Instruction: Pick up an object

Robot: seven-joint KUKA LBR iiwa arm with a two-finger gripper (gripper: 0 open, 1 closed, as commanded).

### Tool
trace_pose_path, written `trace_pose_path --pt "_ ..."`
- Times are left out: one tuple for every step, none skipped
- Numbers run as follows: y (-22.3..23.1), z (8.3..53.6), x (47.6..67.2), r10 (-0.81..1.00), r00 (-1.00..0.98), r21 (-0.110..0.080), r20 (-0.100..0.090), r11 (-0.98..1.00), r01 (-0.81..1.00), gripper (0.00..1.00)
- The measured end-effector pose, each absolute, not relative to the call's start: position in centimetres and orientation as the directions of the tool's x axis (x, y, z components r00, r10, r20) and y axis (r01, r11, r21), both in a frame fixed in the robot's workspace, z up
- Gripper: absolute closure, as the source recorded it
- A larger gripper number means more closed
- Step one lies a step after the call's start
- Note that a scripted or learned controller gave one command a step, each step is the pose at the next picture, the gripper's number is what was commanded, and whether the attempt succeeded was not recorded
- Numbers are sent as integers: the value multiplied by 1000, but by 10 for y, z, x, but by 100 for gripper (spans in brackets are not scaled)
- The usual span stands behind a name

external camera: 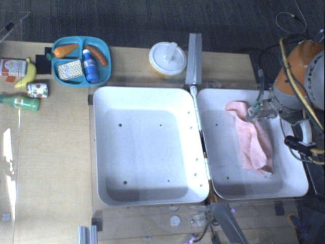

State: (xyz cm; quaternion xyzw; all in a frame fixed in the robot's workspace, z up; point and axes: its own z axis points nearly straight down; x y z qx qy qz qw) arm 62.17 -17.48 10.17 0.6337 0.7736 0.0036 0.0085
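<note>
Your gripper sits low at the upper end of the pink cloth, which lies in the right bin. From the jaws, the cloth runs away toward the near wall of that bin, slightly slanted to the arm's side; its long axis goes from the bunched corner under and beside the jaws down to the folded tip at the far end. So nearly all of the fabric is on one side of the jaws, not centred beneath them.

You cannot tell from this view whether the jaws are apart, together, or pinching fabric: the tips are small and blur into the cloth's edge.

If you lift from here, expect to catch only the top corner, with the rest hanging below the jaws, and that thin hold could slip.
</note>
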Motion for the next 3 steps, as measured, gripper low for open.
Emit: trace_pose_path --pt "-175 102 622 980 -197 17 -9 197 980 0" --pt "-138 89 650 901 -433 8 -6 433 901 0" --pt "-132 89 660 842 -540 -8 -2 540 842 0"
